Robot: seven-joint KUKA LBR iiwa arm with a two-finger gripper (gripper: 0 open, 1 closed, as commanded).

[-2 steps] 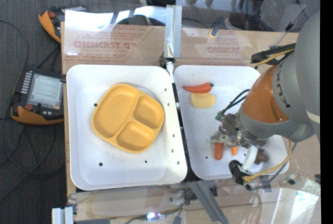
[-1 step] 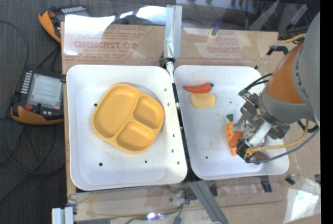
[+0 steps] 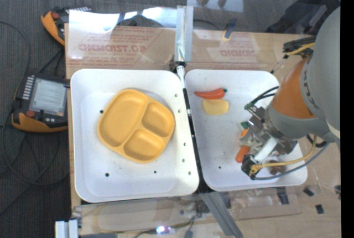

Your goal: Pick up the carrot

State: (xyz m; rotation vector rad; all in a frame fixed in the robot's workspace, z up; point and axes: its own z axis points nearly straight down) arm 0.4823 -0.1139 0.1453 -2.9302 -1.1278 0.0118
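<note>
End effector (image 3: 250,153) at carrot (image 3: 242,153), cardboard (image 3: 119,48) lettering (mirrored, unreadable)

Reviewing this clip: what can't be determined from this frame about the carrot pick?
- Gripper fingers: covered by the wrist hardware, camera view.
- Carrot: mostly behind the gripper; contact or grasp unclear.
- Small orange-green piece beside the wrist: too small to identify.
- Arm: cut off by the right edge.

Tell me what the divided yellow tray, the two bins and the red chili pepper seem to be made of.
Divided yellow tray: likely moulded plastic, matte, with smooth rounded compartments and soft sheen. Left bin and right bin: probably thin formed plastic, white, slightly glossy, with rounded corners and raised rims. Red chili pepper: seemingly toy plastic or rubber, uniformly coloured and smooth; the view cannot settle which.
</note>
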